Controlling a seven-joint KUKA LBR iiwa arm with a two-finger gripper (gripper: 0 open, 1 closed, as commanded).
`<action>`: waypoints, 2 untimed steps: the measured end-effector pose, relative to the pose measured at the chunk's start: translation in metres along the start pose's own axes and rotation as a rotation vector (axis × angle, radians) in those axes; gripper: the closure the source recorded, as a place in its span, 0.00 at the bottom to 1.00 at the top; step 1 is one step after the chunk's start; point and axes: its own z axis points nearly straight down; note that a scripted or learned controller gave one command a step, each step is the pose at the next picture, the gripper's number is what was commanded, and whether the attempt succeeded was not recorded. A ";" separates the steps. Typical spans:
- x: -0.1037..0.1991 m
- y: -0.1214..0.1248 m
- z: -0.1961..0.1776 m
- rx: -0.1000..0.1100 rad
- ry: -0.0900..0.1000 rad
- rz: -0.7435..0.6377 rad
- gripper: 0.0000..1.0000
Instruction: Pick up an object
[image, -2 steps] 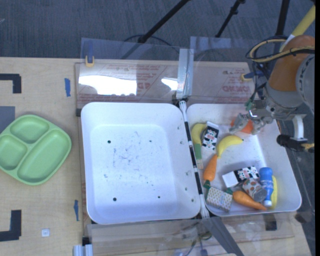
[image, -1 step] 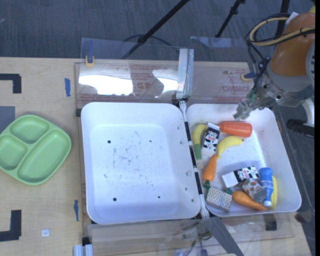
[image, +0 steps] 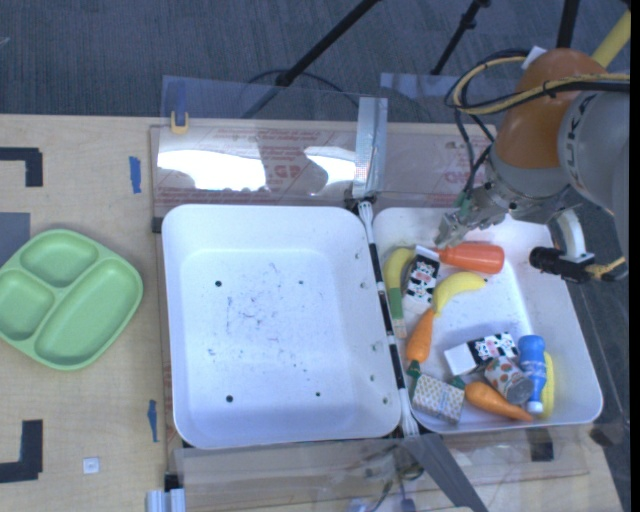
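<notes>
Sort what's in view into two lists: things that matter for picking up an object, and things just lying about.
Job: grey arm's two-finger gripper; right white bin; red-orange cylinder; yellow banana; small orange carrot; blue bottle.

Lying about: left white bin; green divided plastic plate.

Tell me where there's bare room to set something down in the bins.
The left bin has an open white floor from wall to wall. The right bin is crowded: bananas, carrots and small boxes fill its left and front. A bare strip remains along its right wall, below the tool.
</notes>
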 end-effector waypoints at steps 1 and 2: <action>-0.015 -0.077 -0.090 -0.001 -0.001 0.024 1.00; -0.007 -0.112 -0.115 -0.001 0.000 -0.053 1.00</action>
